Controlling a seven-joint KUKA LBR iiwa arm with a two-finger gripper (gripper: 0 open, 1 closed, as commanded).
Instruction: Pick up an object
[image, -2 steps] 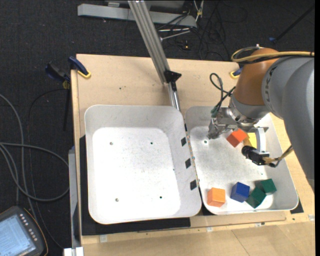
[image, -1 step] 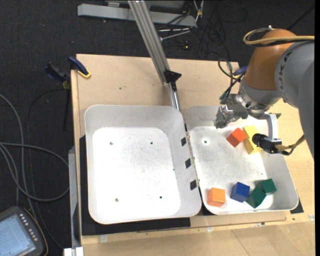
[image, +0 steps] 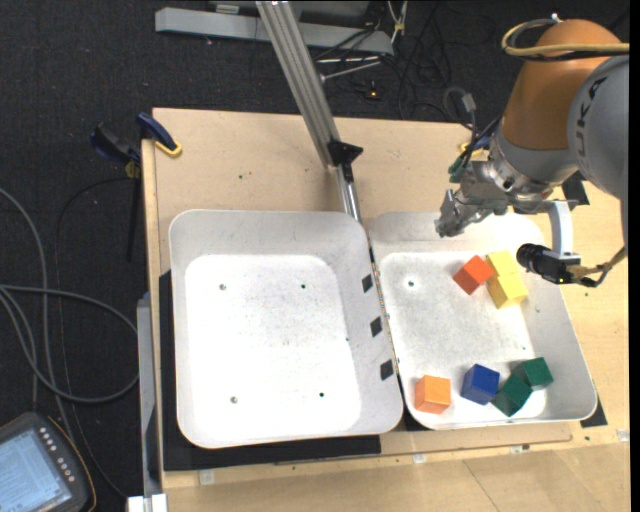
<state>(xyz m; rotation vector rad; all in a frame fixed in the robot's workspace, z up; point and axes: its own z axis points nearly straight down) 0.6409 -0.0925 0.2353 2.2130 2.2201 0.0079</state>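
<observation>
Hovering over the right bin's (image: 560, 330) far edge, gripper (image: 452, 222) state unreadable; red block (image: 470, 275) looks light, rigid; pinch opposite flat faces.

two bins (image: 200, 300), seven blocks (image: 481, 383)

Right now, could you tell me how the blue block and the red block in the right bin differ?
The blue block lies near the bin's front edge, between an orange block and two green blocks; the red block lies farther back, touching yellow blocks. The red block sits closer to the gripper than the blue one. They differ in colour. Both are small cubes resting on the bin floor, ungrasped.
</observation>
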